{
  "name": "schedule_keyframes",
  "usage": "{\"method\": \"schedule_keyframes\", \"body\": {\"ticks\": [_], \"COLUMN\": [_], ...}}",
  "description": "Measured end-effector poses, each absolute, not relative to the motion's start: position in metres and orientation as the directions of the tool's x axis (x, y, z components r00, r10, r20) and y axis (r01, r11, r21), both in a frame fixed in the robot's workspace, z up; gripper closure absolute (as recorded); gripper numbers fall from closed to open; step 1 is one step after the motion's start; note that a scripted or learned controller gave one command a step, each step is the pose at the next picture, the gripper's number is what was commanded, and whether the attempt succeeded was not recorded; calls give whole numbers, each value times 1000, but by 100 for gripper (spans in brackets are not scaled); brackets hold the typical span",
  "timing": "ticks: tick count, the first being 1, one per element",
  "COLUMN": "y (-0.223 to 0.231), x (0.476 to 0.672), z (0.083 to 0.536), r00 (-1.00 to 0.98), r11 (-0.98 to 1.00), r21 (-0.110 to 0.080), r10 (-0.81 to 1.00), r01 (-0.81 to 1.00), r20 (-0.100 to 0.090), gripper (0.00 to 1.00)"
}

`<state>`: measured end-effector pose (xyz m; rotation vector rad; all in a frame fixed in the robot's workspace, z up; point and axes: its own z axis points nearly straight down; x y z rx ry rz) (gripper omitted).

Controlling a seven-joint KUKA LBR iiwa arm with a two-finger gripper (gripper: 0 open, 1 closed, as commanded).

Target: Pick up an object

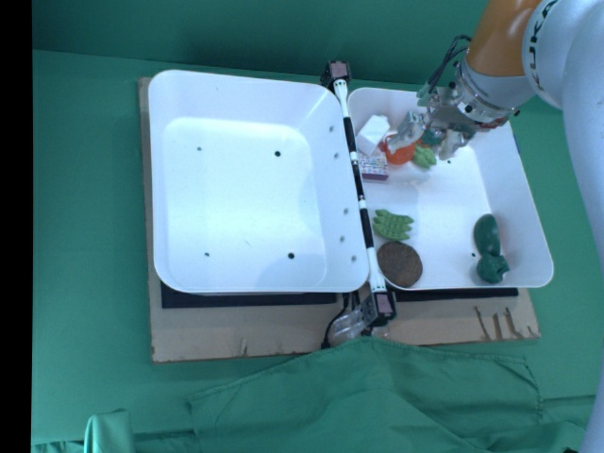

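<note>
Both bins are plain white, left bin (250, 182) with a few dark dots, right bin (514, 206) too. Green leafy toy (393, 224), brown oval cookie-looking thing (400, 263), dark green figure (490, 247), an orange-red piece (400, 152), white block (374, 131). Arm (557, 26) is grey with orange, green cloth (85, 206) underneath.

Right bin (528, 215) holds everything: gripper (422, 140) hangs over its far-left pile, cookie (400, 263) near-left, pear-shaped toy (490, 246) near-right; left bin (189, 102) alongside.
</note>
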<state>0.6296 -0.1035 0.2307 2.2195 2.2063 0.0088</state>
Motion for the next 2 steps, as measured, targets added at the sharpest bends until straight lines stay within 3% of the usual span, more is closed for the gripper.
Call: {"method": "schedule_keyframes", "body": {"ticks": [2], "y": [-103], "x": [641], "z": [325], "r00": [8], "r11": [-8], "r21": [11], "r10": [1000], "r01": [1000], "r20": [-2], "gripper": [100]}}
